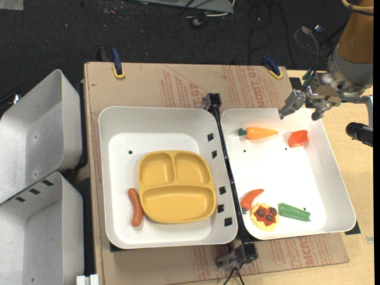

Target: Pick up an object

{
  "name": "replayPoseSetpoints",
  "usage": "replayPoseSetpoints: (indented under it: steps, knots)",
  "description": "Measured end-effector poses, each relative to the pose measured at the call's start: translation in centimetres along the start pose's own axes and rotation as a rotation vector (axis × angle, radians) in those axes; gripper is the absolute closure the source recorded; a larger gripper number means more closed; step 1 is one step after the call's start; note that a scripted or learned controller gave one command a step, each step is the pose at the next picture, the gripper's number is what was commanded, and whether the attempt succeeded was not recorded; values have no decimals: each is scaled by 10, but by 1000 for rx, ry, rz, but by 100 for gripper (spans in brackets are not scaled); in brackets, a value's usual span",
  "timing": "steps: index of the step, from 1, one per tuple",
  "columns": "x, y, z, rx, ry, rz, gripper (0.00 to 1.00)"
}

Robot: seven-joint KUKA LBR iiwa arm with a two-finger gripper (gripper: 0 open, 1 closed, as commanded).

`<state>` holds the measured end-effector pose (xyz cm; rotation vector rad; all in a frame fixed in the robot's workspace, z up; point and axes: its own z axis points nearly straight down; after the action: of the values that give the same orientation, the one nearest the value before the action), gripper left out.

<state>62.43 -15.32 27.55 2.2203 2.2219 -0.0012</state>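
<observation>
Cardboard-covered bench [178,79]; end effector [303,107] fingers hard to make out.

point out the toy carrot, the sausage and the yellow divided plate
toy carrot [261,133], camera view, middle of its orange body
sausage [136,207], camera view, midway along its length
yellow divided plate [176,206], camera view, floor of its large front compartment
</observation>
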Motion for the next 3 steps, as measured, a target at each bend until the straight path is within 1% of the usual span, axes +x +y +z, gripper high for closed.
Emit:
replayPoseSetpoints:
  steps: [1, 2, 3]
  knots:
    - [-1, -9, 47, 5, 1, 2, 0]
    - [3, -4, 110, 6, 2, 1, 0]
    - [-2, -13, 159, 5, 2, 3, 0]
